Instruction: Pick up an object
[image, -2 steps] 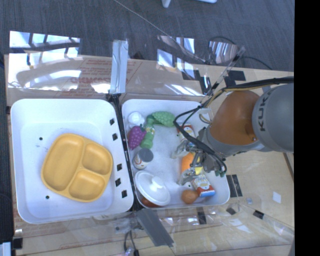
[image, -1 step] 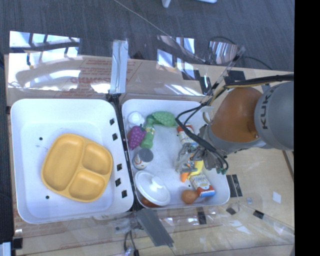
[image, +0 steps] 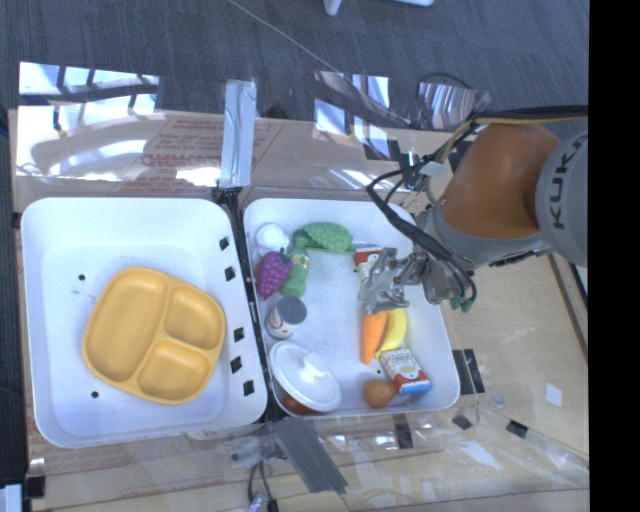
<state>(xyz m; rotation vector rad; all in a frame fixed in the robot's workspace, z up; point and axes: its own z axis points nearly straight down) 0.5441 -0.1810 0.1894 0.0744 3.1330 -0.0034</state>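
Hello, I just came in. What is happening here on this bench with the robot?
The arm reaches in from the right, and its gripper hangs low over the right bin, just above the carrot and banana. It is there to pick up an object, but nothing can be seen between its fingers. Grapes, a green vegetable, a lidded bowl and a small carton also lie in that bin. The left bin holds a yellow divided plate.

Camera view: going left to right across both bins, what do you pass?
Yellow divided plate → purple grapes → white lidded bowl → carrot → small juice carton → gripper, above the right bin.
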